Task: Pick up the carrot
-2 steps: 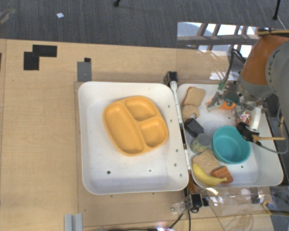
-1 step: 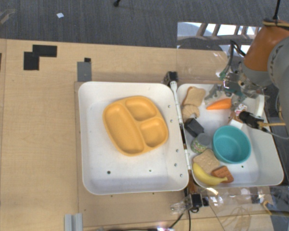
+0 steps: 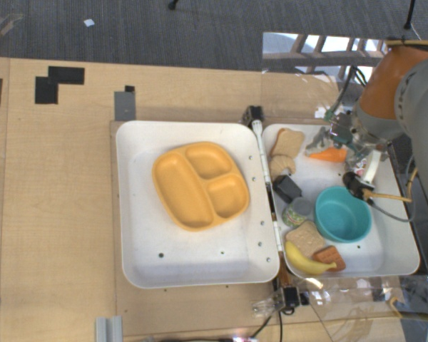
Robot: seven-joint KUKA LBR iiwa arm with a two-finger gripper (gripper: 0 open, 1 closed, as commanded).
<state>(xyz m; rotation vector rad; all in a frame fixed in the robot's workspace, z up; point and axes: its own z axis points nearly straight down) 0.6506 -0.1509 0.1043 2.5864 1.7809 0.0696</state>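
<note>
1. Orange carrot (image 3: 329, 155) lies flat on the floor of the right bin (image 3: 399, 251), in the far part near the back wall. It's not lifted.
2. My gripper (image 3: 335, 140) hangs right at the carrot's far side, v. close, maybe touching. This angle won't settle it. Wide or narrow? Can't tell, b/c the wrist hardware hides that.
3. Step in hand, my read: the approach/reach part of the pick. Nothing shows the carrot gripped, so I count the grasp as not yet made.
4. Nxt move, as I judge it: centre over the carrot's middle, line up across its thin width, go down to the bin floor, close, then lift straight up & check it comes w/ me.
5. Room to work looks OK. The teal bowl (image 3: 342, 218) sits near on the camera side, and the bread slice (image 3: 287, 142) is off toward the bin divider. The black block (image 3: 287, 188) & the banana (image 3: 307, 261) are well apart.
6. The left bin (image 3: 139, 266) w/ the yellow divided plate (image 3: 200, 184) plays no part here.
</note>
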